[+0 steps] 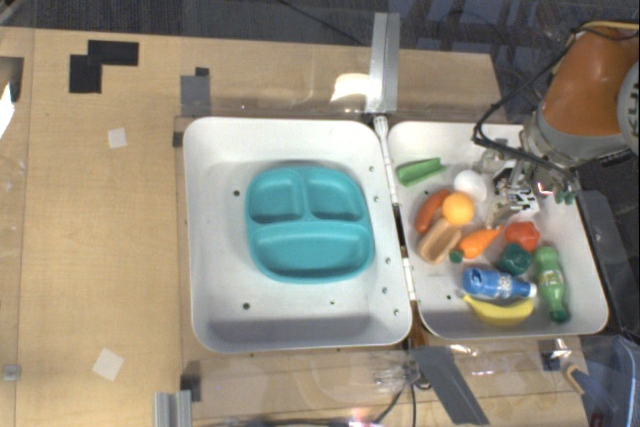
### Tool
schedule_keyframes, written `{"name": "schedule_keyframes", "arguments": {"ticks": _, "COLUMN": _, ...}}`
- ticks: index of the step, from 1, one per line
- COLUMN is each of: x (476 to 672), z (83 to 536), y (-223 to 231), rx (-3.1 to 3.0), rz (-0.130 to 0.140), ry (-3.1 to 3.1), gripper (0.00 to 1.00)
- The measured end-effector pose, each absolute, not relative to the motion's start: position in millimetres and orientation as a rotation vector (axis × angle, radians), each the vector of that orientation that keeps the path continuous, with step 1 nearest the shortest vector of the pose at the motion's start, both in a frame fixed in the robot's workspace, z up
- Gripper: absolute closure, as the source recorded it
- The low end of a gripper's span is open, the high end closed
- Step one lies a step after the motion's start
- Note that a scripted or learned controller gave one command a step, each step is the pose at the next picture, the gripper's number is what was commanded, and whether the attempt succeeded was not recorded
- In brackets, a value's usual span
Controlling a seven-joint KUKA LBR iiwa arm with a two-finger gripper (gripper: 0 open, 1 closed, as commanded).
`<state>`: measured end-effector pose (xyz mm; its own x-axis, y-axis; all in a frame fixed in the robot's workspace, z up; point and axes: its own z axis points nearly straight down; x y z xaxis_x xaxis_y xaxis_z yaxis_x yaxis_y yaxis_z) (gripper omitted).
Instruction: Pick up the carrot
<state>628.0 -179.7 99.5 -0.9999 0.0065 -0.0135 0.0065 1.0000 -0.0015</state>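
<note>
The carrot [478,243] is a small orange toy with a green stub at its lower left end. It lies tilted in the middle of the right bin [590,310], between a hot dog [438,240] and a red toy vegetable [522,235]. My gripper [518,192] hangs over the upper right part of that bin, above and to the right of the carrot and apart from it. It looks open, with nothing between its fingers.
Crowded round the carrot are an orange ball [458,208], a white egg [468,182], a green pod [420,169], a blue bottle [495,285], a banana [498,308] and a green bottle [550,280]. The left bin [215,315] holds a teal divided plate [305,220].
</note>
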Motion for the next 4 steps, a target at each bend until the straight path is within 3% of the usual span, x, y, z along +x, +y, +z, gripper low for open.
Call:
{"name": "schedule_keyframes", "arguments": {"ticks": 2, "x": 524.1, "z": 91.1, "y": -87.8, "rx": 0.289, "rz": 0.000, "ry": 3.117, "gripper": 0.00}}
{"name": "schedule_keyframes", "arguments": {"ticks": 3, "x": 490.2, "z": 187.7, "y": -37.5, "rx": 0.000, "rz": 0.001, "ry": 3.127, "gripper": 0.00}}
{"name": "schedule_keyframes", "arguments": {"ticks": 4, "x": 489.4, "z": 186.2, "y": -38.1, "rx": 0.000, "rz": 0.000, "ry": 3.131, "gripper": 0.00}}
